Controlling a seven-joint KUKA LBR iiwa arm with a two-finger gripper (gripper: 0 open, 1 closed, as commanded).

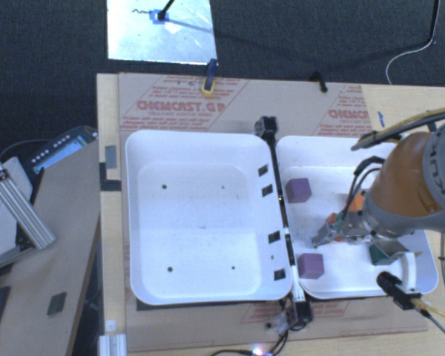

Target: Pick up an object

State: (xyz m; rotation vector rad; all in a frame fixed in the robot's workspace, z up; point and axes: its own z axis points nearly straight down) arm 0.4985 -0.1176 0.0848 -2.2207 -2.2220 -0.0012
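Purple block (297, 190), right bin (311, 158), upper-left, second purple block (311, 265) near front wall; gripper (328, 234) between them, jaws' state we cannot tell; we advise centring squarely over one block before descending.

"CHEMCAST GP" on brown sheet (179, 104)

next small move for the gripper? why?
Probably shift toward the nearer purple block and line up above it. The gripper sits in the right bin between the two purple blocks, with nothing visibly between its fingers.
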